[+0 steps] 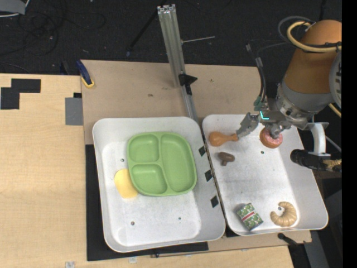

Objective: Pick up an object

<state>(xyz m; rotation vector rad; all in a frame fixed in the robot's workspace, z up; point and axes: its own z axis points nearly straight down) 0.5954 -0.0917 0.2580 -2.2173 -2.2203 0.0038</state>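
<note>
**End effector low over the far end of the right bin**

The grey arm with its orange band (319, 49) reaches in from the right and holds the end effector (266, 128) low over the far part of the right bin (312, 216). Whether its fingers are spread or closed cannot be told from this angle. A pink ring-shaped toy, like a doughnut (271, 139), lies directly beneath the wrist, partly covered by it; nothing shows clearly between the fingers.

Just to the left, an orange drumstick-shaped toy (221, 139) lies on the bin floor near the far left corner, its narrow end pointing toward the end effector. A small brown lump (226, 158) sits just in front of it. At the near end of the same bin, a green and white box (249, 216) lies beside a tan croissant (284, 214), the two close but apart.

The left bin (111, 222) carries a green divided plate (162, 164) with three compartments. A yellow, lemon-like object (125, 184) touches the plate's near left edge.

Both bins rest side by side on the worktop (134, 88), and a metal post (173, 49) stands behind them.
</note>
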